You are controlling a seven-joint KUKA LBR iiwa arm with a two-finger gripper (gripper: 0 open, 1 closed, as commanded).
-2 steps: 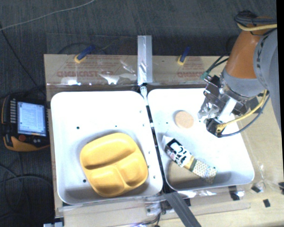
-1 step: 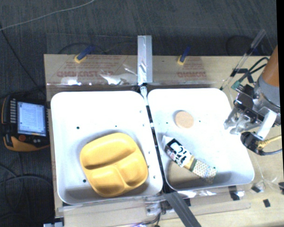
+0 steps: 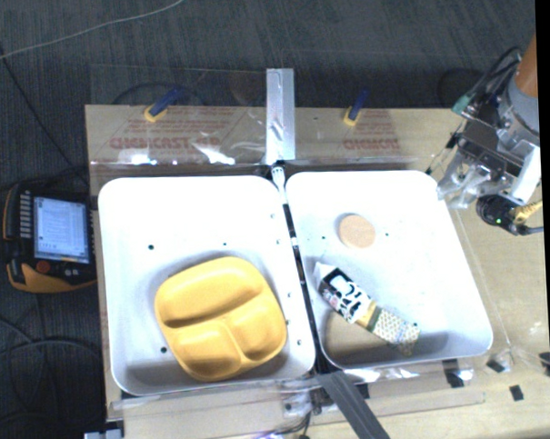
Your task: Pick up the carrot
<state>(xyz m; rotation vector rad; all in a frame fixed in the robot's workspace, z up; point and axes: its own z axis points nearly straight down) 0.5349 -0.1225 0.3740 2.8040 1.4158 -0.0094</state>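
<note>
A yellow tray (image 3: 222, 316) fills the left bin (image 3: 129, 211); the right bin (image 3: 441, 279) holds a round disc (image 3: 356, 230).

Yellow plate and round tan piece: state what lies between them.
In the camera view, only the bins' adjoining rims and bare white floor lie between yellow plate and round tan piece.

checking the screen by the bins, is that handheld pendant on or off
On: the pendant, left of the left bin, has a lit pale-blue screen.
</note>
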